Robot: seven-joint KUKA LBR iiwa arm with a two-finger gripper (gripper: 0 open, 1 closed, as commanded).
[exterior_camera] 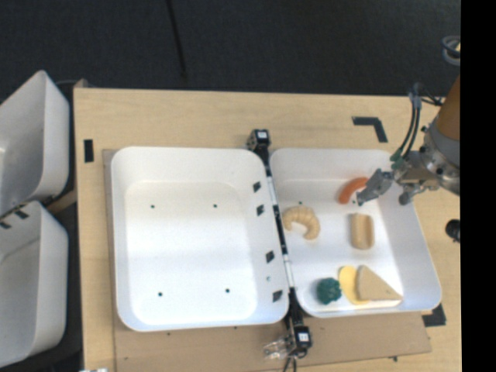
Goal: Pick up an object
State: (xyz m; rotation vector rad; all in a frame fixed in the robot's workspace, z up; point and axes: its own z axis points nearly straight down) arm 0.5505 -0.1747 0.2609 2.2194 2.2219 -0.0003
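— Objects for picking all lie in the right bin, correct?

— Yes; an orange-red sausage-like piece sits at about one o'clock in that bin; a pale croissant lies near the divider at nine o'clock; a tan bread roll rests upright-long near the centre, toward three o'clock.

— And the near edge?

— Along six o'clock: a dark green lump, then a yellow piece just beside it, then a beige wedge touching or overlapping the yellow one — I cannot tell which.

— Where is the end effector?

— The end effector comes in from three o'clock of the view, low over the bin's far right part; one grey finger points at the orange-red piece and ends just beside it. Nothing sits between the fingers; they look spread apart rather than closed.

— The other bin?

— The left bin sits beside it on the wooden worktop; the two touch along a clipped seam.
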